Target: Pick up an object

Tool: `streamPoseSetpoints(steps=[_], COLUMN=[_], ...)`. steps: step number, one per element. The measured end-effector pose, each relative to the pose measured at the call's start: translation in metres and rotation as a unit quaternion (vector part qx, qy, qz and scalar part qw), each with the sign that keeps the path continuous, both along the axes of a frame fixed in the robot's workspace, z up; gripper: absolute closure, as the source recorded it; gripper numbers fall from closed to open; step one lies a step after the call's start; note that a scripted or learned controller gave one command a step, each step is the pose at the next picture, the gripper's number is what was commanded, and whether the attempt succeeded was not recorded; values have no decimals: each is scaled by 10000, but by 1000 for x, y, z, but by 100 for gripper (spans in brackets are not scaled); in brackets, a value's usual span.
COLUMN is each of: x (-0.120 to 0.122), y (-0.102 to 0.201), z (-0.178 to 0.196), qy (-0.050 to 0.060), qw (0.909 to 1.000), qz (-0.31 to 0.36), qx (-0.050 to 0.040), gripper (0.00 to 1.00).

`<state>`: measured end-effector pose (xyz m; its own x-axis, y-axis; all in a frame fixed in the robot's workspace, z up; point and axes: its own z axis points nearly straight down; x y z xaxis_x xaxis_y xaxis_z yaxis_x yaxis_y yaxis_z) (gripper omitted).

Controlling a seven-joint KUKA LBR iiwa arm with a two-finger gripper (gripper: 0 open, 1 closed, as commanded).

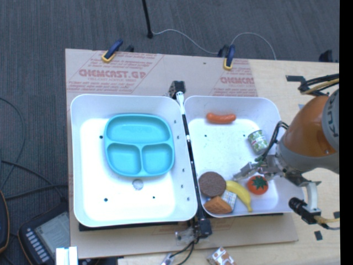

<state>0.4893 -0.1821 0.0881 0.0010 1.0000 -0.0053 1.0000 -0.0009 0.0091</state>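
In the right bin [237,105] lie a sausage [221,117] near the back wall, a small green-labelled can [257,141] at the right, a brown round patty [212,184], a banana [239,194], an orange bread piece [219,205] and a red tomato [257,185] at the front. My gripper [257,171] hangs low over the front right of this bin, just above the tomato and right of the patty. Nothing shows between its fingers.
The left bin [88,148] holds a blue divided plate [139,145]. A black-and-white bar [183,120] runs along the seam between the bins. Clamps [113,49] and cables sit on the board behind. The arm's orange band [311,128] overhangs the right bin's right wall.
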Motion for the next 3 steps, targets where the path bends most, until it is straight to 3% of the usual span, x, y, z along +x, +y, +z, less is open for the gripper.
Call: streamPoseSetpoints(steps=[1,2,3], x=[1,117,116], y=[0,42,42], z=[11,74,74], qy=[-13,36,47], qw=[10000,10000,10000], qz=[-3,14,9], qx=[-4,22,17], gripper=[100,100,0])
